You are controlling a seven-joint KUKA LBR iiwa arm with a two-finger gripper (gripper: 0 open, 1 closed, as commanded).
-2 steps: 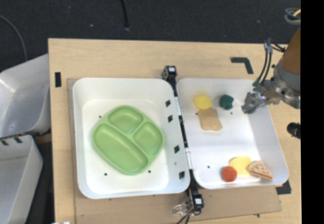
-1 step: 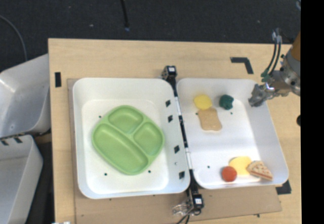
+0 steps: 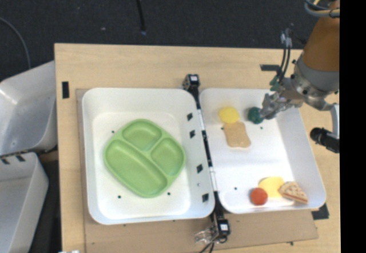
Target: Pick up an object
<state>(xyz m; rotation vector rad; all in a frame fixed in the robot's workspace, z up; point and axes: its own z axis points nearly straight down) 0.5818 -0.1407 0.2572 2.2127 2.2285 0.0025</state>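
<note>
the gripper (image 3: pixel 264 112) is low in the right bin (image 3: pixel 297 149), near its far edge, with the arm (image 3: pixel 320 52) reaching in from the right. the fingers sit right against a small dark green object (image 3: pixel 254 115), which is just to their left and looks to be touching them. the view here is small and dark, so i cannot tell whether the fingers are spread or pressed together, nor whether the green object is between them.

other items relative to the fingers: a round yellow piece (image 3: pixel 229 114) further left, just past the green object; a tan bread-shaped piece (image 3: pixel 237 135) to the left and a little nearer the camera; well away toward the near end of the bin, a small red ball (image 3: pixel 259 196), a yellow slice (image 3: pixel 271 184) and a pizza-like wedge (image 3: pixel 294 192), close together. the left bin (image 3: pixel 91 132) holds a green divided plate (image 3: pixel 144 157), well apart from the fingers. both bins rest on the light wooden surface (image 3: pixel 68 63).

judgement: the green object is the likely target. it reads as a small toy food piece, probably light, stiff plastic, smooth and possibly rounded, so it may squirt out sideways or roll if pinched off-centre. best hold is across its middle, fingers straddling the widest part and low to the bin floor. not fragile; firm closing should be fine.
</note>
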